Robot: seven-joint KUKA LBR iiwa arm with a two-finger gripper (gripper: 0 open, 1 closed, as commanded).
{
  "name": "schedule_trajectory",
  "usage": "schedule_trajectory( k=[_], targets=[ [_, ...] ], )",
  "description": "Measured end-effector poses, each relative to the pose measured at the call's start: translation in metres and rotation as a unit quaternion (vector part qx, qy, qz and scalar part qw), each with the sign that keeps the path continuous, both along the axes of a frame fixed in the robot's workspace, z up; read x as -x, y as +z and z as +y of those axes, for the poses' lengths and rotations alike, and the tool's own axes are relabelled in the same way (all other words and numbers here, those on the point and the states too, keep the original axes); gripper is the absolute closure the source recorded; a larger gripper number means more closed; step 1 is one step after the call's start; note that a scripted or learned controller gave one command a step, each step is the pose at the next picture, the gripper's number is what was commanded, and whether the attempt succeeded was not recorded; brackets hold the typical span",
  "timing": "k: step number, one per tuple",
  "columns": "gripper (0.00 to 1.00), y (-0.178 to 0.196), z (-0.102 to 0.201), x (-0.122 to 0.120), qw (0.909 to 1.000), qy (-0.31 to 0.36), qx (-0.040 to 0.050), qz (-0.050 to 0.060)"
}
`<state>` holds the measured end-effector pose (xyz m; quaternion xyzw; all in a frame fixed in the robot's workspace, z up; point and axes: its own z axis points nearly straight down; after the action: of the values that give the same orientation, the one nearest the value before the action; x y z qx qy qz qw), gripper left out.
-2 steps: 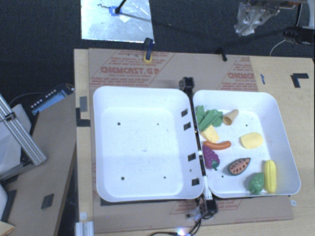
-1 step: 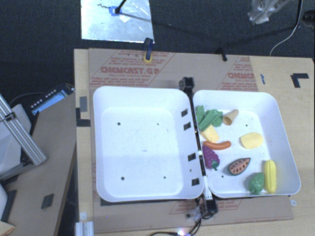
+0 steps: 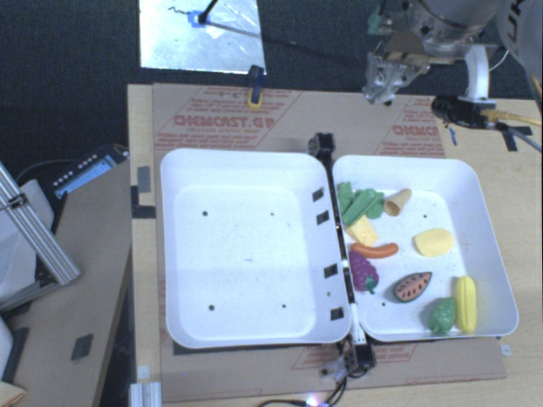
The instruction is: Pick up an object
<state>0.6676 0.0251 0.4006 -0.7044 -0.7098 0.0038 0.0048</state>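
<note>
The left bin (image 3: 246,253) has no toys in it. The right bin (image 3: 488,227) holds all the toys: green beans (image 3: 358,202), a cone (image 3: 397,200), a sausage (image 3: 374,249), purple grapes (image 3: 365,271), a yellow lemon (image 3: 433,242) and a banana (image 3: 466,303). The pincer (image 3: 383,87) hangs high above the back of the desk (image 3: 221,121), far from the toys. I cannot tell if it is apart or together. Nothing looks picked up yet, so the job seems not started. The floor (image 3: 68,58) is dark carpet.
</note>
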Motion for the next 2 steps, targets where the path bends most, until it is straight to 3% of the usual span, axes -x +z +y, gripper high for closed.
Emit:
schedule_trajectory(
  k=[1,2],
  targets=[
    [1.00,0.098,-0.017,-0.001,0.9999,-0.003,0.0008,-0.012],
    [1.00,0.138,-0.030,-0.001,0.9999,-0.003,0.0008,-0.010]
  ],
)
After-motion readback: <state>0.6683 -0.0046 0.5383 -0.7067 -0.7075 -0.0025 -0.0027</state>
